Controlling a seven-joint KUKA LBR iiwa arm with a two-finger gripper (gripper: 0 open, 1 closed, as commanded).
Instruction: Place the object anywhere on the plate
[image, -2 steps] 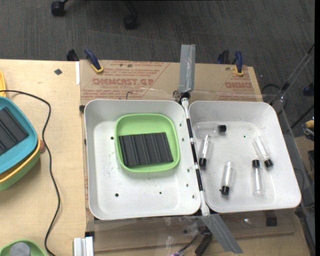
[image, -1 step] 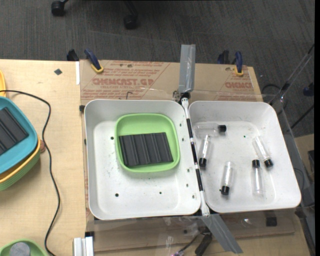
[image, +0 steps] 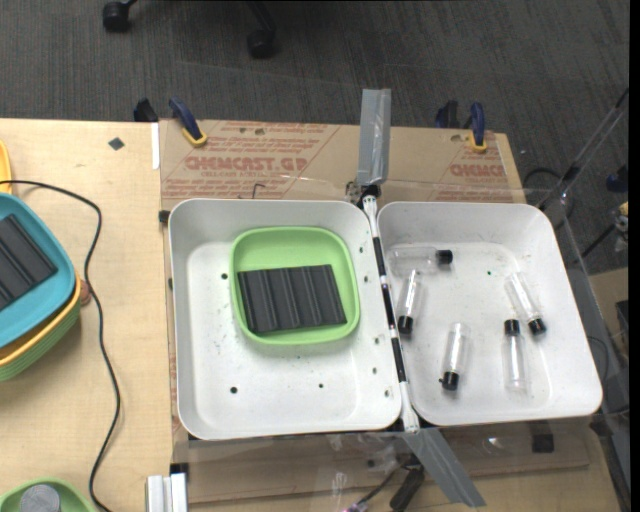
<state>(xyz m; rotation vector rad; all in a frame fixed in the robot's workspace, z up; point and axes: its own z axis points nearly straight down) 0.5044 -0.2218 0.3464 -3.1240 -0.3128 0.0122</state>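
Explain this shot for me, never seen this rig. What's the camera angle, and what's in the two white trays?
One fixed camera looks down at a slant on a wooden bench. Two shallow white bins sit side by side. The left bin holds a green plate with a dark ribbed insert on it. The right bin holds five clear tubes with black caps, for example one near the divider and one lower down. All tubes lie loose in the bin, none on the plate yet. Clamps pin cardboard behind the bins.
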